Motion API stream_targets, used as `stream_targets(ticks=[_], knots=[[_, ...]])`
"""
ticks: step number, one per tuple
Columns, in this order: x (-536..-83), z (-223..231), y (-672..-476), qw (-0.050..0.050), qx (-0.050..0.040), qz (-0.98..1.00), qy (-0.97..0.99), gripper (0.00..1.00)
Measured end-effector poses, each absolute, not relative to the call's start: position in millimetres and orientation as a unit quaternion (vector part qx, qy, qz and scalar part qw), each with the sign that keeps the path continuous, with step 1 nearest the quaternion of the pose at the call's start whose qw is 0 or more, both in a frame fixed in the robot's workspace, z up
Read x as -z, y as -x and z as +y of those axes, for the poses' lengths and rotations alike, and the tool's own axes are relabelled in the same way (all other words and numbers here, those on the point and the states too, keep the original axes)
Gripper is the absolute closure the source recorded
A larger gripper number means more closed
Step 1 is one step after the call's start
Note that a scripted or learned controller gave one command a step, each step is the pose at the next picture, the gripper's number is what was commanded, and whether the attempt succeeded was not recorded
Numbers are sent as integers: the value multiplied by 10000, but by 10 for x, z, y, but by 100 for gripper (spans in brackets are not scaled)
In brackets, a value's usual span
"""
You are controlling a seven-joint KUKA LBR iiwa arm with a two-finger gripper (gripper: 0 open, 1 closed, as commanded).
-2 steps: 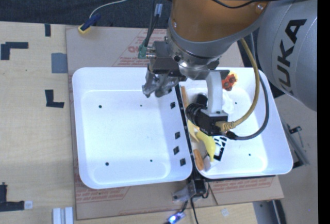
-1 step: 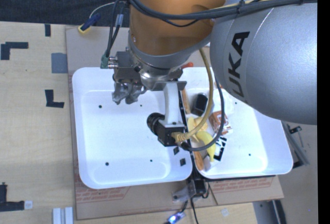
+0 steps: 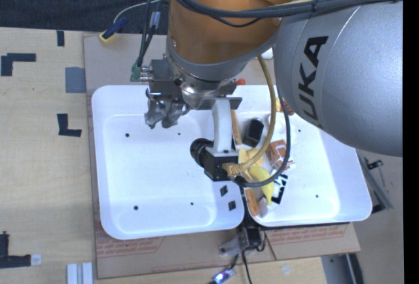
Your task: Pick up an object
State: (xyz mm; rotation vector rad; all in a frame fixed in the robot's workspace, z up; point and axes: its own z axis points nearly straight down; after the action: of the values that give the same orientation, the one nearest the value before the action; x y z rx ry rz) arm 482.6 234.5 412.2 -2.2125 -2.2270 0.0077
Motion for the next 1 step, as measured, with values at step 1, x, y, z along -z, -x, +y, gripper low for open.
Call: stream_targets(ticks=[1], knots=[[-4218,2349,-4826,15,-35,-7101,7041,100]])
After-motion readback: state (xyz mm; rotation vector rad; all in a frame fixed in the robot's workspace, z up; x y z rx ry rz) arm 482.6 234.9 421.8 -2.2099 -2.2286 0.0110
